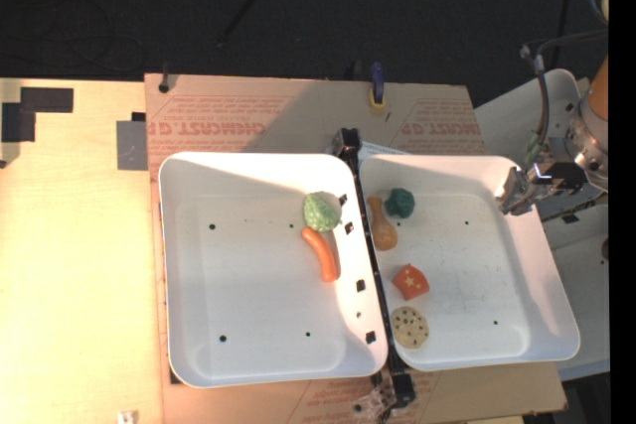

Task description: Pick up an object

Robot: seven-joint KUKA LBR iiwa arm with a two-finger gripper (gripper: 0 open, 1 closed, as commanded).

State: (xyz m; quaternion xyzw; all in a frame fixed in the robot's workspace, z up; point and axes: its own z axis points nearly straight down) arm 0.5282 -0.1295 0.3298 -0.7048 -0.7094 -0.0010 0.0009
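The left bin (199,333) holds a pale green lumpy ball (321,211) and an orange sausage-shaped piece (322,253) near its right wall. In the right bin (537,313) lie a tan elongated piece (381,223), a dark teal lump (399,203), a red block with a star (410,282) and a round beige cookie with dots (408,327), all on its left side. My gripper (519,194) hangs over the right bin's far right rim, well away from every object, with nothing visible between its fingers.
The bins sit on a cardboard sheet (258,119) atop a light wooden bench (70,263). A black clip (348,142) and divider hardware run between the bins. Cables hang beside the arm at the right.
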